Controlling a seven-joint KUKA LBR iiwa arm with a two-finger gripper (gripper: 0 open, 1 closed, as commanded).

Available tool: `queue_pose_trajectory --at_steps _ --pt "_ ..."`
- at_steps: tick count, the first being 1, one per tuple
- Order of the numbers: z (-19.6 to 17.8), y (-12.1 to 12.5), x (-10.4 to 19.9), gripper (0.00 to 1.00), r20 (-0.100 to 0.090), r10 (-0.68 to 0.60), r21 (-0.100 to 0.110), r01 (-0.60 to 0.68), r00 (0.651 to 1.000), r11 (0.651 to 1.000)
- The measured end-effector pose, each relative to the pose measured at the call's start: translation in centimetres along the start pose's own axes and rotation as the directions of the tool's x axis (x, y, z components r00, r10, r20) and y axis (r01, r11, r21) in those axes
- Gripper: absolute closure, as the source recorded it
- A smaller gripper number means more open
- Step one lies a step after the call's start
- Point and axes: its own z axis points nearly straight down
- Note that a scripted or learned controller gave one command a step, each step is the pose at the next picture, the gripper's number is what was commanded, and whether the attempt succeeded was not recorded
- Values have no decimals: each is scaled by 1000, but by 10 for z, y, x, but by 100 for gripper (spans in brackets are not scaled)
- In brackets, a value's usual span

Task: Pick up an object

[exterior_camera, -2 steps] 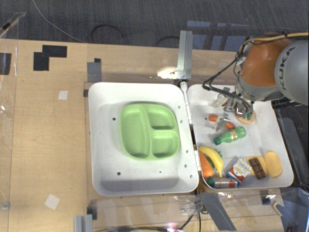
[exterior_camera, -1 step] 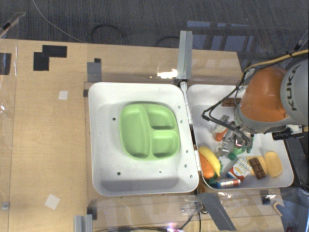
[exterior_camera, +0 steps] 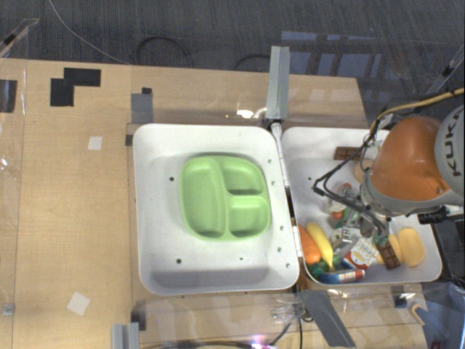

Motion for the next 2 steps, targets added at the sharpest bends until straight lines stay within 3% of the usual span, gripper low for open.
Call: queue_pose_trajectory --at_steps 1,2 --pt "3 -24 -67 0 -6 9 1 -9 1000 1000" --pt "-13 -22 -72 100 11 3 0 -3 1000 1000"
